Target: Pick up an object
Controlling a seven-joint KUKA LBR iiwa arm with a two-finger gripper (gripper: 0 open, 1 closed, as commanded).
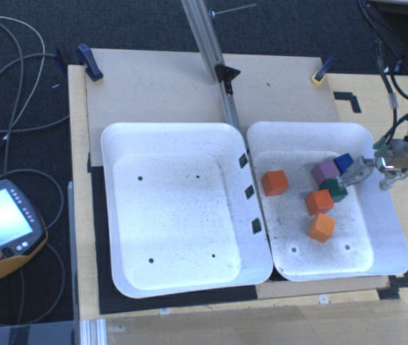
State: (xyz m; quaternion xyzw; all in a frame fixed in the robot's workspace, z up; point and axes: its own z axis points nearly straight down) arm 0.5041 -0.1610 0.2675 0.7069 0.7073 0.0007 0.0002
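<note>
Your gripper [353, 175] reaches in at right; its opening can't be told. Matte blocks crowd the smooth right bin [376, 261]: purple block [325, 170], blue cube [343, 162], green block [334, 189], three orange cubes [320, 202].

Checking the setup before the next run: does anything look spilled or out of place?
Nothing stands out. All the cubes lie inside the right bin, and both bins sit level side by side. The end effector is at the cubes.
</note>
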